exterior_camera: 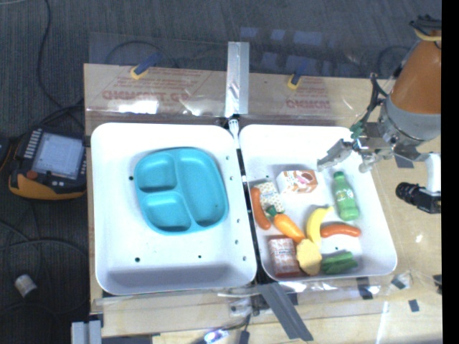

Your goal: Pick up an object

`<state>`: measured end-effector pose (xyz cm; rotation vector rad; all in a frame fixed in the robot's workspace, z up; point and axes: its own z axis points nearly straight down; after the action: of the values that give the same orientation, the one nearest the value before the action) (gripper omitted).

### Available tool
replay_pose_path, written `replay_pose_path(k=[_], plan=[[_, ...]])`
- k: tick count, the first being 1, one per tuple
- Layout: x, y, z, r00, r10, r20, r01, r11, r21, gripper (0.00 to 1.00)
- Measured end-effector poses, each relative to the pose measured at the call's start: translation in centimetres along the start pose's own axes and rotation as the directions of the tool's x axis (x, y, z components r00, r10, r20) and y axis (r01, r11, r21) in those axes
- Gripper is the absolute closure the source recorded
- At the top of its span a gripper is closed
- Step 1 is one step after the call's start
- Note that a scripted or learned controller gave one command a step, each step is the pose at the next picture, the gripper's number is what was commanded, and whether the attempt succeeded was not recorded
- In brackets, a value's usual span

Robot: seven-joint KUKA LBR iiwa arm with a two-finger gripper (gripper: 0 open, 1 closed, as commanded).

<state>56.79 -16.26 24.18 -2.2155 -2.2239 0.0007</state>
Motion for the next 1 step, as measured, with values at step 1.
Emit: replay_pose_path(k=[1], plan=[[-5.69, -1.97, 10.76, 0.997, 0.081, -0.003, -0.081, 0.997, 0.004, 0.00]])
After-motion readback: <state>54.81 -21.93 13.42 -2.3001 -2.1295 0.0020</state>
